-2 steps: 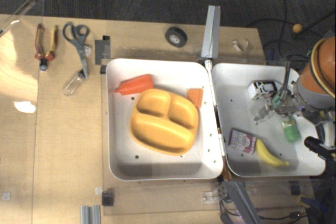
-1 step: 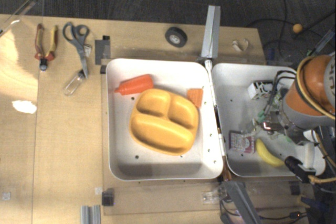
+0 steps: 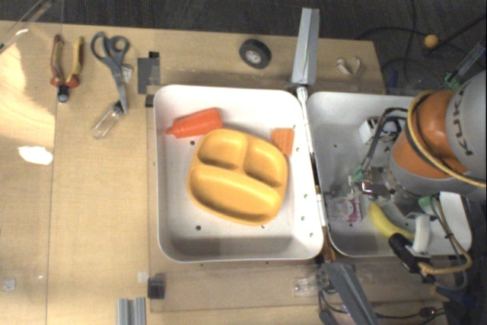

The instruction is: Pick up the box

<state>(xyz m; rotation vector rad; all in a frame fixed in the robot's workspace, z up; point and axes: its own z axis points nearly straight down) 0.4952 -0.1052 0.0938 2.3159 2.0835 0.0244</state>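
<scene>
Orange is the colour to follow: the likeliest box point(image 3: 283, 141) is a small orange block in the left bin point(image 3: 171, 240), tucked against the upper right edge of the yellow divided tray point(image 3: 238, 176) near the wall shared with the right bin point(image 3: 342, 114). It lies untouched, so the pick looks not yet begun — the approach, the grasp and the lift are all left.

The arm point(image 3: 445, 141) hangs over the right bin, well apart from the block, and its own bulk hides the jaws, so I cannot tell how they stand.

Counted: two white bins; in the left one, one tray, one block and one orange carrot-shaped piece point(image 3: 195, 122). On the bench point(image 3: 91, 224) lie one pair of scissors point(image 3: 114, 65), one pair of pliers point(image 3: 64, 65) and one tape roll point(image 3: 255, 53).
</scene>
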